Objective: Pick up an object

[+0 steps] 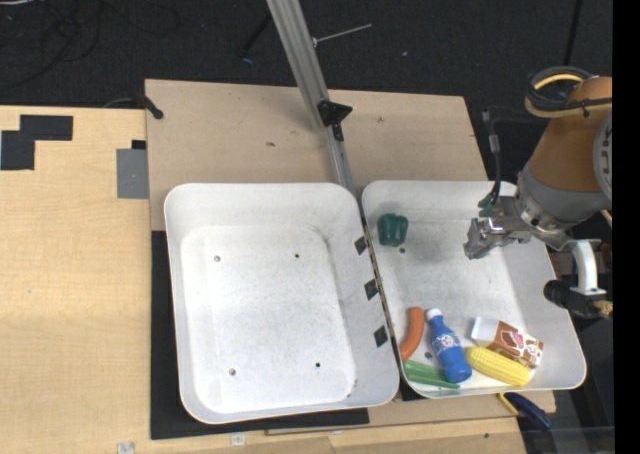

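The right bin (455,212) holds a green pepper-like toy (391,229) near its back left. A cluster lies at its front: an orange carrot (413,331), a blue bottle (446,346), a green pod (431,376), a yellow corn cob (499,365), a small white block (484,328) and a brown-and-white packet (517,343). My gripper (481,240) hangs over the right side of this bin, well right of the green toy and above the cluster. Nothing shows between its fingers.
The left bin (265,297) sits beside the right one, with black clips along the shared rim. A slanted aluminium bar (305,62) rises behind the bins. The arm's grey and orange body (570,157) stands at the right edge.
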Robot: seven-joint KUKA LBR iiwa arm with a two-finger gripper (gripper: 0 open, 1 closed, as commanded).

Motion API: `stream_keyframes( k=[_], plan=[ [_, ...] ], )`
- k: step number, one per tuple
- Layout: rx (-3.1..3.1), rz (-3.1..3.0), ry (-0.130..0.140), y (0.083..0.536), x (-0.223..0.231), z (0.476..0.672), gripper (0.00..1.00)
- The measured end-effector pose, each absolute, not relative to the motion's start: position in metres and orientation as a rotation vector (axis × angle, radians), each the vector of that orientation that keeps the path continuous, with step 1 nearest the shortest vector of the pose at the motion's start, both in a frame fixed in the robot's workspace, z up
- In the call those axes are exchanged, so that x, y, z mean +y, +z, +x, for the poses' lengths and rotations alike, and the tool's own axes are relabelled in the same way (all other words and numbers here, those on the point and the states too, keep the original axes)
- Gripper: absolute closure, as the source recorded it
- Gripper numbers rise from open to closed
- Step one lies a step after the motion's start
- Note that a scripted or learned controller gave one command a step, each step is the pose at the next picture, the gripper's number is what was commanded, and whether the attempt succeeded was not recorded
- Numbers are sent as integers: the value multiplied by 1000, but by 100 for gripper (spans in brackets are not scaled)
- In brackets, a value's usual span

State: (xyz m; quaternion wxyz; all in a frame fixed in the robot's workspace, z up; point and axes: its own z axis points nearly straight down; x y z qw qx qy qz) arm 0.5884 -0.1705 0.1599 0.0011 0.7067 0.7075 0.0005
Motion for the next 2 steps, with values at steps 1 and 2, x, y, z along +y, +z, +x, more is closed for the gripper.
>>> stream_keyframes(
  k=[1, 2],
  plan=[
    [2221, 2219, 2, 204, -175, 585, 100],
    [2219, 2218, 3, 266, -181, 588, 100]
  ],
)
